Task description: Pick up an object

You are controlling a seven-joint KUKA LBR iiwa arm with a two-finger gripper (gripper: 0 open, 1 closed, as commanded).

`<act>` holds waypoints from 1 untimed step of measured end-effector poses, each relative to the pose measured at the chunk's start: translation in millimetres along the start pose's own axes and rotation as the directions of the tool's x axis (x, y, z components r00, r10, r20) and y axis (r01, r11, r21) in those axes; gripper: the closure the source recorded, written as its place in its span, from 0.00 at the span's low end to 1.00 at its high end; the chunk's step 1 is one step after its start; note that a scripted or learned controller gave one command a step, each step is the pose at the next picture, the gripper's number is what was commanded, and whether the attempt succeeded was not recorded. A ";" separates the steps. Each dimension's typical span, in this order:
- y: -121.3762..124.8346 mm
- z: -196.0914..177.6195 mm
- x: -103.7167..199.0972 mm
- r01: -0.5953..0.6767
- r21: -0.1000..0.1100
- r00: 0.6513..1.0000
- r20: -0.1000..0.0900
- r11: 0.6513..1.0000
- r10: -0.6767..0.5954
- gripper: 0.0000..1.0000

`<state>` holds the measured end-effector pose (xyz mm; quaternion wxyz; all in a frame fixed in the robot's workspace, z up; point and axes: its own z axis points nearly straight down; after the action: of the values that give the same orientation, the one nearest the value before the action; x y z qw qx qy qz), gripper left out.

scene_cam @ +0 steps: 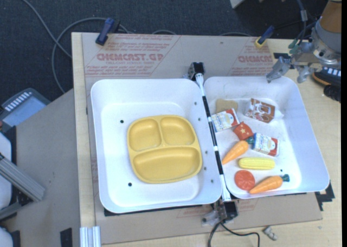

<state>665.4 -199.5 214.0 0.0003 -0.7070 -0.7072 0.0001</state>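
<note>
Where the bench begins at the left, the left bin (108, 132) lies with a yellow divided plate (164, 149) set in its middle, its three compartments bare. A black seam with clamps at both ends runs between that bin and the right bin (309, 148), which sits edge to edge with it.

In the right bin my pickings lie loose. Nearest the seam is a small white and red packet (224, 119), with a tan square (226, 104) just behind it. Beside the packet sits a little red block (243, 130), and below it an orange carrot (235, 152) lies at a slant. Farther right are a brown and white pouch (259, 110) toward the back, a white carton (265, 144) at the middle, a yellow corn cob (256, 163) under that, and at the front a red tomato slice (244, 180) touching a second carrot (267, 184).

My gripper (290, 68) hangs over the bin's far right corner, well apart from all of these. My fingers (277, 71) stand spread, with nothing between them.
</note>
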 end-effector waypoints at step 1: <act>-35.4 96.9 75.4 0.001 -0.005 1.000 0.001 1.000 -0.001 0.00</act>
<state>630.0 -124.0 117.1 -0.0017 -0.7066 -0.7076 -0.0015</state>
